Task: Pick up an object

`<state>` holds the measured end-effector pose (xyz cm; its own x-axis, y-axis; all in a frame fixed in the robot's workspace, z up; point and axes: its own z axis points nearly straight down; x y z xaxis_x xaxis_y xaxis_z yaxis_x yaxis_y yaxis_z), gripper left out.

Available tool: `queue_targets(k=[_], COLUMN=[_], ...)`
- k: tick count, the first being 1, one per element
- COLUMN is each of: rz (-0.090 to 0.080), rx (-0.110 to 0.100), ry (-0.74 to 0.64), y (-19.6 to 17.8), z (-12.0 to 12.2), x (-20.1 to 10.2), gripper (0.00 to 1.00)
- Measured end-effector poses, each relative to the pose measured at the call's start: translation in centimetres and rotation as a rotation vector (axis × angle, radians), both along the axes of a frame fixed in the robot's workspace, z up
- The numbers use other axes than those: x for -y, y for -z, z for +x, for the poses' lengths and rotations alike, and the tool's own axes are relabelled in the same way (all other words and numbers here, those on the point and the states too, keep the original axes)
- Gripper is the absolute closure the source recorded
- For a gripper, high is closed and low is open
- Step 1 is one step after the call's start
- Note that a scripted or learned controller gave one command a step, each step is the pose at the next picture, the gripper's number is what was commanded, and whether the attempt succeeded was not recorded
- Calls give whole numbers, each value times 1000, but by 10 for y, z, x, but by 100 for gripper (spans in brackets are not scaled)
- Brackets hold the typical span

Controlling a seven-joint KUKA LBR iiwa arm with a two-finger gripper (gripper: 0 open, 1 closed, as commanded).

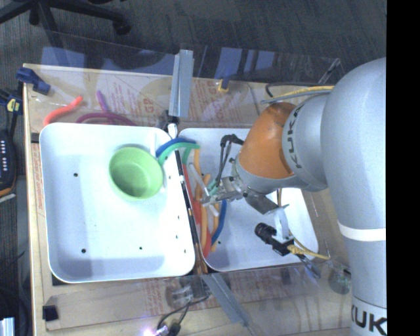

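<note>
Pale table (98, 298) with red print, carrying two white bins side by side. Dark grey carpet (275, 26) all round, black chair base (111, 16) at 12 o'clock of the view. At 12 o'clock of the gap between the bins, a metal post (182, 79).

At 9 o'clock the left bin (85, 223), at 3 o'clock the right bin (239, 252). Grey arm (357, 131) with orange band (266, 147) reaching in from 3 o'clock, over the right bin.

On the 9 o'clock side of the right bin, gripper (211, 191) low over the bundle of sticks (209, 226). Touching or not: can't tell. Opening and grip not readable from this angle.

Count:
- Two bins.
- One green bowl (136, 172), upright, at 1 o'clock inside the left bin, near its 3 o'clock wall.
- Sticks: long thin pieces in orange, red, blue and green, overlapping along the right bin's 9 o'clock wall. Exact number unclear. One blue and one green end curving over that wall at its 12 o'clock end.
- On the table at 11 o'clock of the left bin, outside both bins: one orange piece (62, 111) and one purple tube (108, 119).
</note>
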<state>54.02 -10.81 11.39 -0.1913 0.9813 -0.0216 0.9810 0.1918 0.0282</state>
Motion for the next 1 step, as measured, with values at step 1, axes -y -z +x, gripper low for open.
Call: queue_targets(k=[1], rz=[16], rx=[-32], ry=[2], y=[-101], z=[60], x=[-23], gripper=[100])
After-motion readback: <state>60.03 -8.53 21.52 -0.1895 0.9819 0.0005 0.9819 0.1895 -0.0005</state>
